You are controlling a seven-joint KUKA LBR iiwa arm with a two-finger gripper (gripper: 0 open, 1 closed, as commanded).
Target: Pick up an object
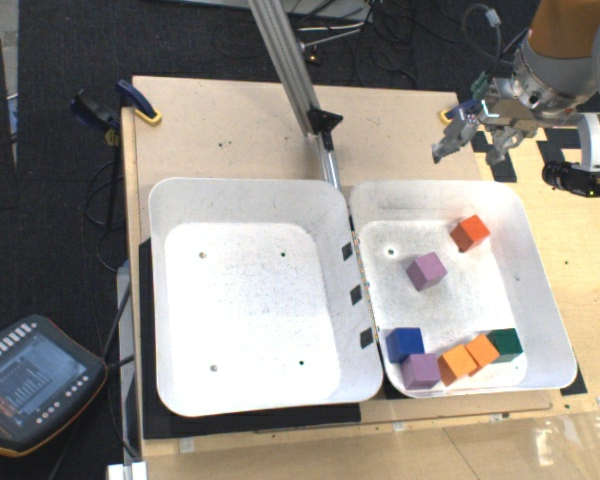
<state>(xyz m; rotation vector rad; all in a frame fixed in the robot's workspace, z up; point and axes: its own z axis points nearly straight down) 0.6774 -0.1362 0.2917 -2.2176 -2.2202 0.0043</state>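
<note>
White plastic bins, two, side by side on a pale wooden bench (pixel 240 128). Left bin (pixel 170 268) beside the right bin (pixel 540 298), rims touching along the middle.

Camera view, right bin contents: orange cube (pixel 469 233) near the far right corner; purple cube (pixel 426 270) just left of and nearer than it, apart from it. Along the near wall, a close cluster: blue cube (pixel 404 343), second purple cube (pixel 421 370), second orange cube (pixel 465 357), green cube (pixel 505 344), packed closely together.

Gripper (pixel 475 146) raised above the bench beyond the right bin's far right corner, well apart from every cube. Fingers spread apart, nothing between them. Grey wrist with orange band (pixel 570 13) entering from upper right.

Teach pendant (pixel 30 383) at lower left, off the bench.
</note>
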